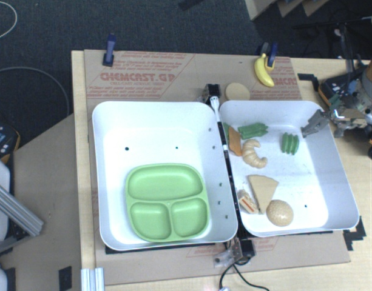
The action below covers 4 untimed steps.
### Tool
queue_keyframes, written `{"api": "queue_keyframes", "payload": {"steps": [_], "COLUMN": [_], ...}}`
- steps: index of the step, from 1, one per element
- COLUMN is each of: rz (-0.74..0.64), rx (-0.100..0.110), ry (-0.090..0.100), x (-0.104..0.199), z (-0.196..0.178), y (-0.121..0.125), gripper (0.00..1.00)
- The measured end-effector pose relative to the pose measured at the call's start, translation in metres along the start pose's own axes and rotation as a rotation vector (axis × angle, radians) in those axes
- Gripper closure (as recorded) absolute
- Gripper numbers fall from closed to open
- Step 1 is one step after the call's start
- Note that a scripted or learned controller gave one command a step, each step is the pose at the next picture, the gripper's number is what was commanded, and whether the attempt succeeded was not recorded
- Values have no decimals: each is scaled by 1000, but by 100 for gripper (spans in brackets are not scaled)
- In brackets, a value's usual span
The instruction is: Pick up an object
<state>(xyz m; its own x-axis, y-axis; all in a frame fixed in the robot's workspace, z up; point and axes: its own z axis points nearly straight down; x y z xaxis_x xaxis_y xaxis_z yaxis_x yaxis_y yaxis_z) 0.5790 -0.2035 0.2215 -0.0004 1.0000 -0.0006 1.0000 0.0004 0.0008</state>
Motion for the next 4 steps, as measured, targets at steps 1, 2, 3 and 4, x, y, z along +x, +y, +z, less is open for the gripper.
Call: {"api": "queue_keyframes", "payload": {"steps": [1,2,3,4], "rz": [-1,0,-8,-6], "rx": [-4,11,-4,-1], "ry": [-1,6,3,2], "x": [0,56,135,194], "z": [-11,32,-6,-21], "y": [1,-81,-83,-96], "gripper": [100,100,100,100]}}
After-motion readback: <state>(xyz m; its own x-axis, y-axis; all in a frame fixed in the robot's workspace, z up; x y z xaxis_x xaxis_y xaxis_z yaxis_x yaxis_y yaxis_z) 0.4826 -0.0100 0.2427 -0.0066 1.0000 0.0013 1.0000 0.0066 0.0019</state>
